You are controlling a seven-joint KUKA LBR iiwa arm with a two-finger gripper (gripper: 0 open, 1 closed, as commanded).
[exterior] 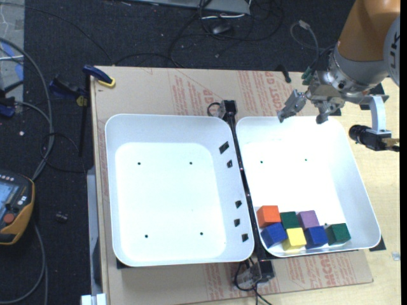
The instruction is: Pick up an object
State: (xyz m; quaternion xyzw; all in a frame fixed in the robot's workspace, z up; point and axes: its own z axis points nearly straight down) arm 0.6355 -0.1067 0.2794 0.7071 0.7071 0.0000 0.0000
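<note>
Several small blocks cluster at the near edge of the right bin (356, 170): an orange block (269, 214), a dark green one (290, 220), a purple one (308, 218), a blue one (274, 234), a yellow one (296, 237), another blue one (316, 235) and a green one (338, 233). My gripper (309, 108) hangs above the far rim of the right bin, well away from the blocks. Its two fingers are spread apart with nothing between them.
The left bin (114, 189) lies beside the right one on a brown board. Black clips run along the seam between the bins. A blue and yellow clamp (98, 75) sits at the board's far left corner. Cables cross the dark floor around the bench.
</note>
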